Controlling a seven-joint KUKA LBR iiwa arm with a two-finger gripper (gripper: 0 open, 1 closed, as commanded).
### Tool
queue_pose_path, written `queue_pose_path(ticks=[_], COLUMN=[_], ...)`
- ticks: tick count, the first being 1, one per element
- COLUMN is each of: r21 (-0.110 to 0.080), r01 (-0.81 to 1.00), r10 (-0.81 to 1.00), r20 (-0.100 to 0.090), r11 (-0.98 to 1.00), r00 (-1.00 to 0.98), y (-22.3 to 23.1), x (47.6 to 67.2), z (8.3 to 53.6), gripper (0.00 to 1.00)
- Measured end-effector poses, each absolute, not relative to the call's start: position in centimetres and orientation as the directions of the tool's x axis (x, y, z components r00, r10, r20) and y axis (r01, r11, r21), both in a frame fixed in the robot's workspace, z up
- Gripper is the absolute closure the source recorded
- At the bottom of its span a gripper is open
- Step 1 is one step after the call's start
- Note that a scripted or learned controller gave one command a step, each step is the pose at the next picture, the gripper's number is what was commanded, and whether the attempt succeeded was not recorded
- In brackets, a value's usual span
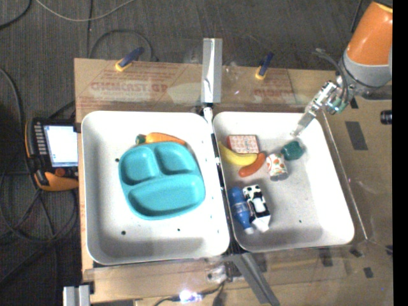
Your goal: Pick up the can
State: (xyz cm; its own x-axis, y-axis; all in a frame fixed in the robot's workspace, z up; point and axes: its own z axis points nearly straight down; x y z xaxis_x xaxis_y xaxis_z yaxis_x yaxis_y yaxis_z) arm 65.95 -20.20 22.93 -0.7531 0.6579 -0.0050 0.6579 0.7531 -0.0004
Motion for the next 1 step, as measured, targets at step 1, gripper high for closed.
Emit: queue_pose_path(ticks=[1], r21=[-0.002], r01=[0.547], r10=[0.547], r20=[-0.006], r11=[0.837], r00=[-0.837], y=[-21.0], x=[64.5], z=[27.41], gripper=[0.0])
